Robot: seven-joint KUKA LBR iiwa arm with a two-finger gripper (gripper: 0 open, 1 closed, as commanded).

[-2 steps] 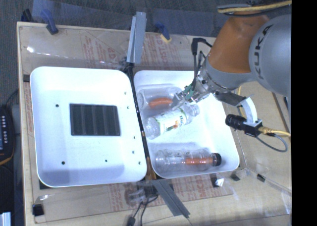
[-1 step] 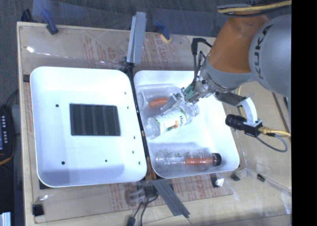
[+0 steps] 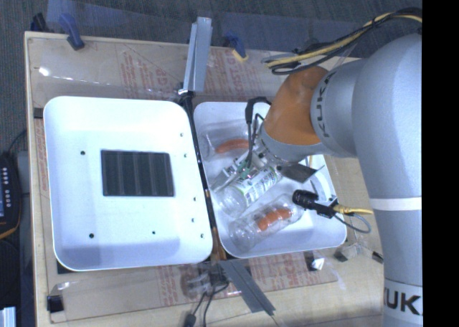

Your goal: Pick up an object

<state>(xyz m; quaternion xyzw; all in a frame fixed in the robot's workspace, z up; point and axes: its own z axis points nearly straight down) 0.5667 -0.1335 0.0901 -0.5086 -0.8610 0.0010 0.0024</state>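
Reaching into the shallow white right-hand bin (image 3: 326, 236), the two-finger gripper (image 3: 247, 168) hovers over a clear plastic bottle (image 3: 251, 188); orange pieces (image 3: 275, 218) at five o'clock crowd it, risking slippage.

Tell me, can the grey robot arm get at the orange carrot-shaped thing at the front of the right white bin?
Probably yes. The orange carrot-shaped thing lies uncovered among clear plastic items in the right white bin, and the gripper hangs just above, nearby.
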